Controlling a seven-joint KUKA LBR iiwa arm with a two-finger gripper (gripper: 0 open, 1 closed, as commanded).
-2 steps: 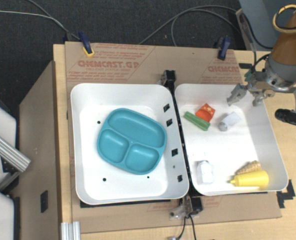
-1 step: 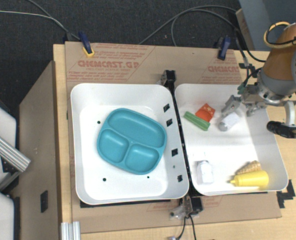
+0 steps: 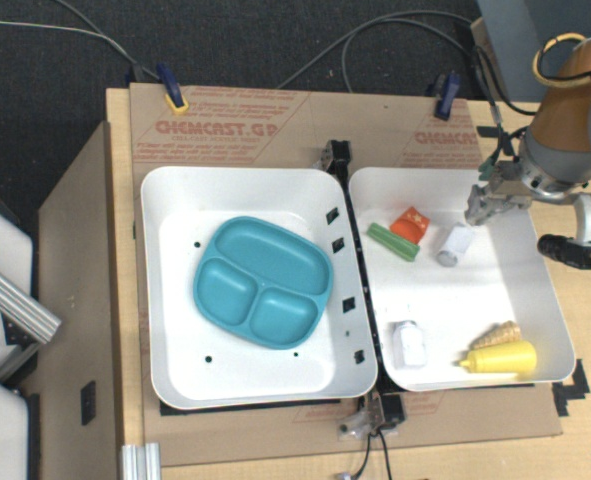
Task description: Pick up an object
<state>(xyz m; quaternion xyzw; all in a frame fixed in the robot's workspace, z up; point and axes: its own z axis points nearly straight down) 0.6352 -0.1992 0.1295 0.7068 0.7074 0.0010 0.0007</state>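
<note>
A brown board surface [image 3: 305,123], printed with red lettering and held by blue clamps [image 3: 172,88], is seen carrying two shallow white bins side by side. Dark carpet and loose cables are visible beyond it. The left white bin [image 3: 165,268] is occupied by a teal plastic divided plate [image 3: 262,281]. In the right white bin [image 3: 535,288] are found a green stick [image 3: 392,241] touching an orange-red block [image 3: 410,225], a small pale grey cylinder [image 3: 452,246], a small white block [image 3: 409,343] and a yellow cone-shaped toy [image 3: 498,354]. The claw [image 3: 487,205] is placed over the bin's far right part, near the cylinder; whether it is wide or narrow cannot be told. The arm is cut off at the right edge.
</note>
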